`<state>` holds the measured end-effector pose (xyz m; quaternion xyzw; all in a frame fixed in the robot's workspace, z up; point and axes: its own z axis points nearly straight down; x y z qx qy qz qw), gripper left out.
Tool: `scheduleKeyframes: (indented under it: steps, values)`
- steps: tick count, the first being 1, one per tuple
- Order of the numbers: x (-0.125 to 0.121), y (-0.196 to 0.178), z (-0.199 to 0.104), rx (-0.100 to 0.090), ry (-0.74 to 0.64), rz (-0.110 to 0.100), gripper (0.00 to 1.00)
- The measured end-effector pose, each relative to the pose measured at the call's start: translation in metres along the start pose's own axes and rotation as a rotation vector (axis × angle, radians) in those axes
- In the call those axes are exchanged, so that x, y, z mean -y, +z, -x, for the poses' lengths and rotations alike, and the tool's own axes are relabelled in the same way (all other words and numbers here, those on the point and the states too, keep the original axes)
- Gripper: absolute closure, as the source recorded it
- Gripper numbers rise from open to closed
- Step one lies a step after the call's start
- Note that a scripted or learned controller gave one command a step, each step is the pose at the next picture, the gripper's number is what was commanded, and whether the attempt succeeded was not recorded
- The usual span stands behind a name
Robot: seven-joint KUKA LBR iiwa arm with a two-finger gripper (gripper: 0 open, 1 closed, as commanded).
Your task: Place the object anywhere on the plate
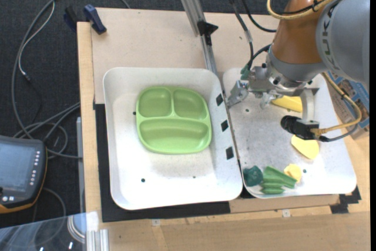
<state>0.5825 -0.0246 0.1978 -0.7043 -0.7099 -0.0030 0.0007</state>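
A pale wooden bench (147, 38) stands on dark carpet (41, 26), with a control pendant (20, 170) on the floor at the left. The green plate (173, 120) lies in the left bin (117, 144). The yellow pieces (306, 149) and the green pieces (273, 179) lie in the right bin (258, 138). The gripper (238, 94) hangs at this bin's far left corner; it cannot be told if it is open or closed.

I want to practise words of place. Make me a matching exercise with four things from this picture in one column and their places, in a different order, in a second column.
Things:
1. green plate
2. blue clamp
3. green pod
4. gripper

Places:
A. on the far left corner of the bench
B. in the right bin, at its edge nearest the camera
C. in the left bin
D. over the right bin's left side, close to where the two bins meet

Pairs: 1-C, 2-A, 3-B, 4-D
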Motion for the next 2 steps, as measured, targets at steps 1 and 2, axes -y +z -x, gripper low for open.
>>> scheduleKeyframes:
  steps: [1, 2]
  values:
    - [0.079, 0.005, -0.029, 0.002, 0.006, -0.012, 0.0]
    - [0.077, 0.004, -0.112, 0.002, -0.002, -0.003, 0.0]
